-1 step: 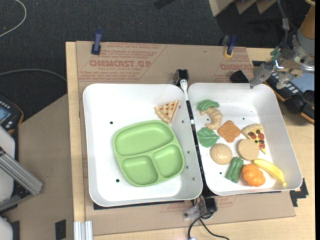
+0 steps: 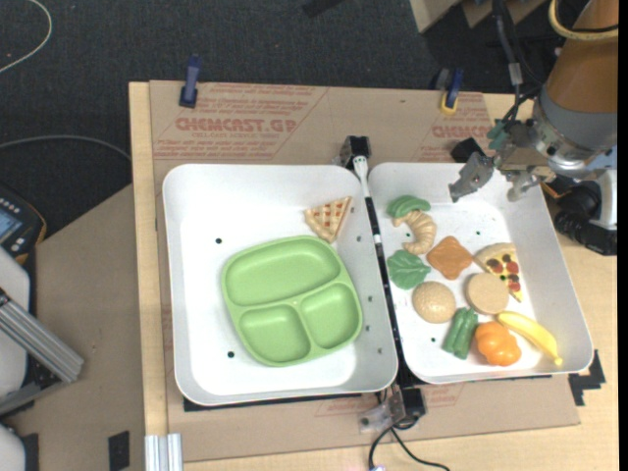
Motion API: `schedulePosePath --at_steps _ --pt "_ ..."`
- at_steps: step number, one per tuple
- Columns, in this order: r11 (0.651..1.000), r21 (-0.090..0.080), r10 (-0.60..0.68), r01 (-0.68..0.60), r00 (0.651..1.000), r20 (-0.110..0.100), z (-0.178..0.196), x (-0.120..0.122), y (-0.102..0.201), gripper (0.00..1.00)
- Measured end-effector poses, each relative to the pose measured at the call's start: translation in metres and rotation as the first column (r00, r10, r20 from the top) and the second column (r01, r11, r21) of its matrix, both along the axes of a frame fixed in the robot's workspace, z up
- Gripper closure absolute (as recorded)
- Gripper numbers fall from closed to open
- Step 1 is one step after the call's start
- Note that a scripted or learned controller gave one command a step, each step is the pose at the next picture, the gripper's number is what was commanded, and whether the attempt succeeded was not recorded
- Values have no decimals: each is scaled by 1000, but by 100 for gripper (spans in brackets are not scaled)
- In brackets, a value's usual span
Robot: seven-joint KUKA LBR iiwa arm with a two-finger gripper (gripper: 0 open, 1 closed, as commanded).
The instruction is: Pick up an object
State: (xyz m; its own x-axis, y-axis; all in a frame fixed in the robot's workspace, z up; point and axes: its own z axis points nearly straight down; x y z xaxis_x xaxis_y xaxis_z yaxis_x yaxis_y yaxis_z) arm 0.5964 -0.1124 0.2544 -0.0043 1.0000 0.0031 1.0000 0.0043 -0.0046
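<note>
My gripper point(image 2: 495, 183) hangs over the far part of the right bin point(image 2: 564, 292), fingers spread open with nothing between them. Toy foods lie below and in front of it. A green leaf point(image 2: 407, 206) and a tan croissant point(image 2: 422, 232) are nearest, to its left. Further forward are a brown toast square point(image 2: 450, 256), a pizza slice point(image 2: 502, 261), a second leaf point(image 2: 406, 268), two round buns point(image 2: 433, 302), a green vegetable point(image 2: 459, 330), an orange pepper point(image 2: 496, 343) and a banana point(image 2: 530, 332).
The left bin point(image 2: 186, 263) holds a green divided plate point(image 2: 289, 297) and a waffle wedge point(image 2: 329, 216) near its far right corner. The bins meet at a dark ridge point(image 2: 378, 253). Two blue clamps point(image 2: 189, 81) hold the cardboard base at the back.
</note>
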Motion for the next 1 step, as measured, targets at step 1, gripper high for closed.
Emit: schedulePosePath --at_steps 1 --pt "1000 1 0 0 1000 -6 -59 -49 59 0"
